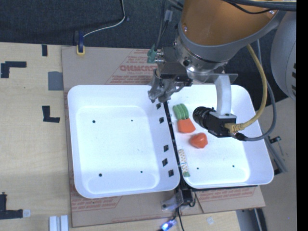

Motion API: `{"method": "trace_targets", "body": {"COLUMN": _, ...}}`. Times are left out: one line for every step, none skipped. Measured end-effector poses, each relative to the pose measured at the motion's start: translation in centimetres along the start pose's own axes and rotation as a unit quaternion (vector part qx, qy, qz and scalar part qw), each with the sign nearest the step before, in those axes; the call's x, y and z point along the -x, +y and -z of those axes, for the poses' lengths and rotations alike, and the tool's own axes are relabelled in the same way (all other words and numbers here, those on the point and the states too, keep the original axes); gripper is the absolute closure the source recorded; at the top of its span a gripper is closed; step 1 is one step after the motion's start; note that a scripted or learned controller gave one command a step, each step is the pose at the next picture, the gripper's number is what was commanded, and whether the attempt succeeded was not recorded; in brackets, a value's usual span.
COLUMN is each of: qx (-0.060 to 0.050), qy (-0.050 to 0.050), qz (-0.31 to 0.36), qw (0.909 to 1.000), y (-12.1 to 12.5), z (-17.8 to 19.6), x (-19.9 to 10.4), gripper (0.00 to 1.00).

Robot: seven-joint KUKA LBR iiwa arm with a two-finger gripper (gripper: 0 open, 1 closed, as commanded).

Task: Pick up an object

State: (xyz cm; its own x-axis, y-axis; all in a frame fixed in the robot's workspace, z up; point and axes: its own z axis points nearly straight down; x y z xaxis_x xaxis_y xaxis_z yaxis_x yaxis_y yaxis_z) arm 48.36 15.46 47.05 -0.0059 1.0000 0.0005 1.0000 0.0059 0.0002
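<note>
A toy carrot with a green top [182, 111] and orange body [186, 126] lies in the right bin [240, 170], close to the divider. A small red-orange block [198, 140] sits just below and right of it. My gripper [161, 93] hangs above the far end of the divider between the two bins, up and left of the carrot's green top. Nothing shows between its fingers. The arm's orange band and grey wrist cover the far part of the right bin.
The left bin [115, 143] lies beside the right one, with a black-marked divider [168, 143] between them. A black cylinder-shaped camera mount [211, 120] on the arm hangs over the right bin next to the carrot. Cardboard underlies both bins.
</note>
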Motion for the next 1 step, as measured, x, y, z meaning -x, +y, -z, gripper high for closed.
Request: {"method": "trace_targets", "body": {"qx": 0.002, "qy": 0.000, "qz": -0.001, "qw": 1.0000, "y": 1.40, "z": 6.29, "x": -4.85, "gripper": 1.00}}
